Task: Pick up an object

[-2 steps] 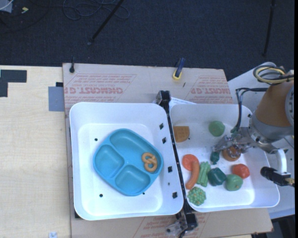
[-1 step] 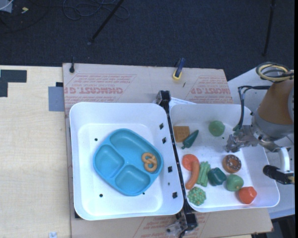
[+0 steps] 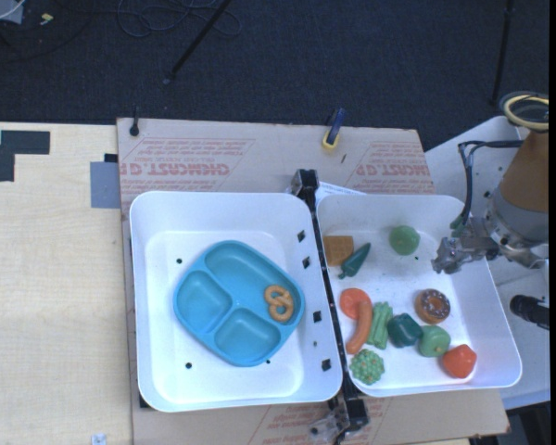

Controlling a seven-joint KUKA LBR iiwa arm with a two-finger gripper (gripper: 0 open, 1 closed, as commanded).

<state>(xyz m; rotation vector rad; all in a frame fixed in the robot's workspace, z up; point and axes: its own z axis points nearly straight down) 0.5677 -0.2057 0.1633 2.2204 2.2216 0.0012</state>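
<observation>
- At the near edge of the right bin (image 3: 500,378), a red tomato-like toy (image 3: 459,362) is sitting in the near-right corner, and a green broccoli floret (image 3: 367,367) is lying toward the near-left, close to the divider between the bins.
- Just beyond them, a green apple-like piece (image 3: 435,341) is touching a dark teal pepper-shaped toy (image 3: 404,328), which is lying beside a light green ridged vegetable (image 3: 381,324) and a curved orange carrot (image 3: 357,317).
- A round doughnut (image 3: 433,305) with dark frosting and pale speckles is lying a little further in, right of the middle of the bin.
- In the left bin (image 3: 153,248), a blue divided plate (image 3: 224,304) is resting tilted on the floor, and a small tan pretzel (image 3: 279,301) is lying in its right-hand compartment.
- The gripper (image 3: 448,253) is hanging at the right side of the right bin, just beyond the doughnut and apart from it; nothing is showing between its fingers, and whether they are spread or closed cannot be told.
- Further in, a round green ball-like fruit (image 3: 404,239) is sitting left of the gripper, with a dark green chilli (image 3: 355,260) and a tan square cracker (image 3: 338,248) lying near the divider.
- A blue and yellow clamp (image 3: 333,130) is gripping the far edge of the cardboard (image 3: 213,160) under the bins.
</observation>
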